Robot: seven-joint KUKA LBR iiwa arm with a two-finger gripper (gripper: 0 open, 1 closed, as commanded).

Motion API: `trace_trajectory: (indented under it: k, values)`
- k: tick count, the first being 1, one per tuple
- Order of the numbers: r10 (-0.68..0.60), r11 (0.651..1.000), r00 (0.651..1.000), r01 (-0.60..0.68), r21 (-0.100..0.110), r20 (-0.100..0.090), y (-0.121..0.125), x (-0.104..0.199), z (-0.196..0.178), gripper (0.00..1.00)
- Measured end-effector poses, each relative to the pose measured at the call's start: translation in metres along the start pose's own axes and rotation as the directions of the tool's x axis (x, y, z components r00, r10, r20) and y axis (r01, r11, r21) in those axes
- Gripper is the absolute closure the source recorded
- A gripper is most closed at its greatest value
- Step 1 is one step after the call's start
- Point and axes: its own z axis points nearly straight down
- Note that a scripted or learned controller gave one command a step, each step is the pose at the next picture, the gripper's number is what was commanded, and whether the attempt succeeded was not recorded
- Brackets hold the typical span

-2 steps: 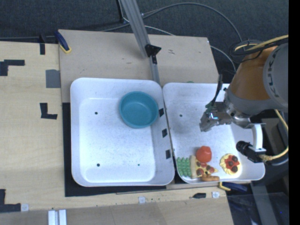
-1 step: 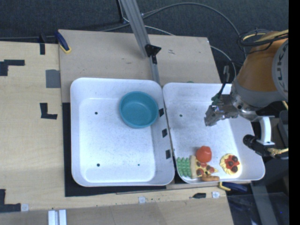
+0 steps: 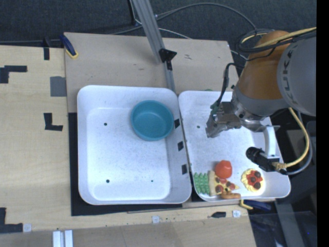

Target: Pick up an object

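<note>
Tan bench (image 3: 31,138) with black tape marks (image 3: 49,121), dark floor (image 3: 61,6) beyond.

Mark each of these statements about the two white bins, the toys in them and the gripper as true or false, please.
1. The round blue bowl lies in the left white bin. True.
2. The red tomato-like toy lies in the left bin. False: it lies in the right white bin, near its front edge.
3. The gripper hangs over the right bin. True.
4. The gripper holds the blue bowl. False: the bowl rests alone in the other bin.
5. The small round pizza-like toy lies in the front right corner of the right bin. True.
</note>
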Motion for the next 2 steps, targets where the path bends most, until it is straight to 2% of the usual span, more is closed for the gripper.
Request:
trace_trajectory:
  k: [1,2]
  values:
    - [0.001,1.0,1.0,-0.001,0.001,0.001,-0.006,0.05,0.011,1.0]
    - [0.001,1.0,1.0,-0.001,0.0,0.0,-0.007,0.098,0.0,1.0]
